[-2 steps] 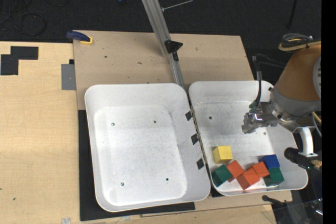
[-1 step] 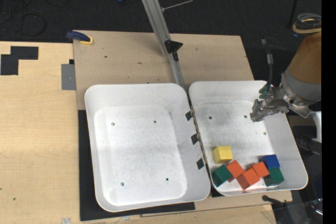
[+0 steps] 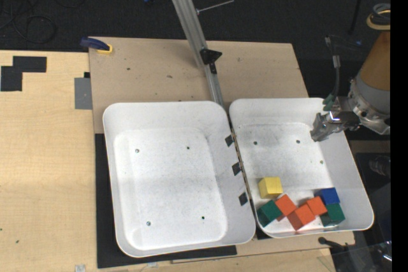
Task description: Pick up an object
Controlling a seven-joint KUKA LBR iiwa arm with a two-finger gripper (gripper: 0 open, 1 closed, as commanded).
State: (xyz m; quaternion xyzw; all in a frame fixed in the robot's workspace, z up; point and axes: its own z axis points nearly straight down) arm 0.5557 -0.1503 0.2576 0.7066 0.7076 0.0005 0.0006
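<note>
Small blocks lie clustered at the front of the right bin [image 3: 280,118]: a yellow block [image 3: 270,186], a green block [image 3: 269,211], an orange block [image 3: 285,204], a larger orange block [image 3: 305,213], a blue block [image 3: 328,195] and a dark green block [image 3: 332,216]. My gripper [image 3: 320,128] hangs over the right bin's far right side, well behind the blocks and apart from them. Nothing shows between its fingers.
The left bin [image 3: 169,175] sits beside the right one, with black clips [image 3: 234,167] along the shared rim. A slanted aluminium rail [image 3: 191,22] rises behind the bins. A blue and yellow item [image 3: 97,44] lies at the bench's far left corner.
</note>
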